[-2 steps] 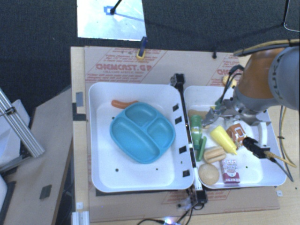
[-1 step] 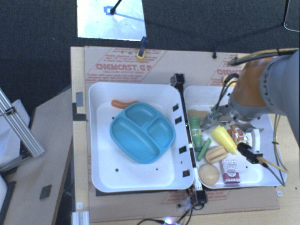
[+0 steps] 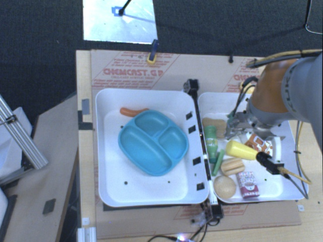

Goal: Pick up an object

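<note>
A wooden table (image 3: pixel 126 67) with red printed lettering is seen on dark carpet (image 3: pixel 40 34). A shiny metal sheet (image 3: pixel 118 11) lies beyond its far edge. A yellow and blue clip (image 3: pixel 152 54) is fixed at that edge. Aluminium rails (image 3: pixel 17 135) are placed left.

Dark carpet (image 3: pixel 40 34), wooden bench (image 3: pixel 86 150)

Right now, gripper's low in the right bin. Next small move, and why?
Probably a short lift straight up to check the grasp. The gripper sits low in the right bin beside the yellow toy and green bottle; nothing visibly held.
</note>
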You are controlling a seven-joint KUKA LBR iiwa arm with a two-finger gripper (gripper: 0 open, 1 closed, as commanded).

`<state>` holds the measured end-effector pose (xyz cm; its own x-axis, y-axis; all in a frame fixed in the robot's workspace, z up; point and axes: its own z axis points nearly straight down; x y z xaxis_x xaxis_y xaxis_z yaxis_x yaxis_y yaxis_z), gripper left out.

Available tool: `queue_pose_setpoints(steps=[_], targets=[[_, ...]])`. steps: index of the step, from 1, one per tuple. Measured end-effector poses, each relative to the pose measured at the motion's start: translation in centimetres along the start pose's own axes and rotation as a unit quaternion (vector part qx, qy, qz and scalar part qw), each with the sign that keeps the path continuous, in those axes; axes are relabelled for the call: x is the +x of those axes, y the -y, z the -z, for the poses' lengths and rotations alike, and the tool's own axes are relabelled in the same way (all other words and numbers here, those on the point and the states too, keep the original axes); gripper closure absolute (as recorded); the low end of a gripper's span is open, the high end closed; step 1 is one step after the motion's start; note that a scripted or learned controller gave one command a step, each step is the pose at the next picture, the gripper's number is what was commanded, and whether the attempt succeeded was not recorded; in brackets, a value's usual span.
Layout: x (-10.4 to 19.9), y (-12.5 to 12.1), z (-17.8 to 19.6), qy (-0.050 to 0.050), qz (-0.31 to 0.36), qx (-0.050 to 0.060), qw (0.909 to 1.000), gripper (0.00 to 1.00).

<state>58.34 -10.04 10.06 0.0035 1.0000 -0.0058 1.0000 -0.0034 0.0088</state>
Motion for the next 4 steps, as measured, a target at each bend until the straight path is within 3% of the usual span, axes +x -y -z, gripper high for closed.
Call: queue_pose_setpoints(steps=[2, 3, 4], targets=[[0.4, 0.1, 11.1, -0.003, 0.004, 0.001, 1.0000, 1.00], [0.4, 0.0, 12.5, -0.003, 0.004, 0.002, 1.0000, 1.00], [5.9, 0.3, 12.0, -0.004, 0.006, 0.004, 1.0000, 1.00]])
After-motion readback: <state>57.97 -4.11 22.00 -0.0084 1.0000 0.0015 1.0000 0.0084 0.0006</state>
